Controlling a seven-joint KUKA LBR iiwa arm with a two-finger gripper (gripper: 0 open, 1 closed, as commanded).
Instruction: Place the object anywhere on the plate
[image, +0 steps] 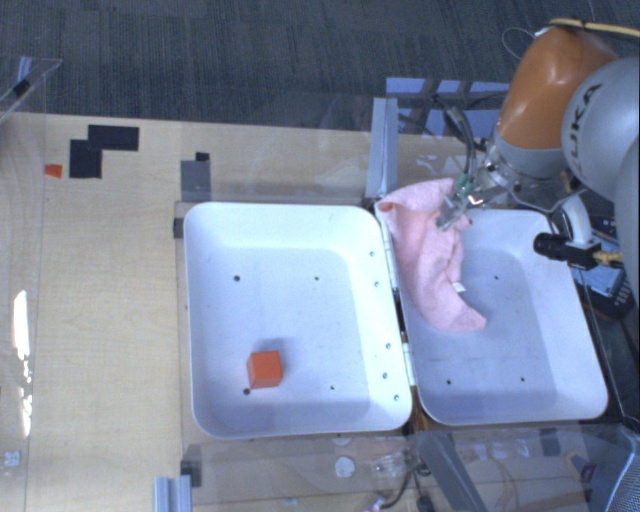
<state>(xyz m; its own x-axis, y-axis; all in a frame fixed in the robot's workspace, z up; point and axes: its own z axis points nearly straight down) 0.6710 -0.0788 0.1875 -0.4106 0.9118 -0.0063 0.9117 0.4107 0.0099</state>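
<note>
A pink cloth (432, 270) hangs over the left part of the right bin (520, 395). Its upper corner drapes across the rim between the two bins, and its lower end rests on the bin floor. My gripper (453, 214) is at the cloth's top right edge, shut on a fold of it and holding that part up. A small orange block (265, 369) lies on the floor of the left bin (300, 215), near its front left corner and far from the gripper.
The arm's orange band and grey wrist (560, 90) stand over the back right corner of the right bin. A metal bracket (380, 150) rises behind the seam between the bins. Bare wooden bench (90, 320) lies to the left.
</note>
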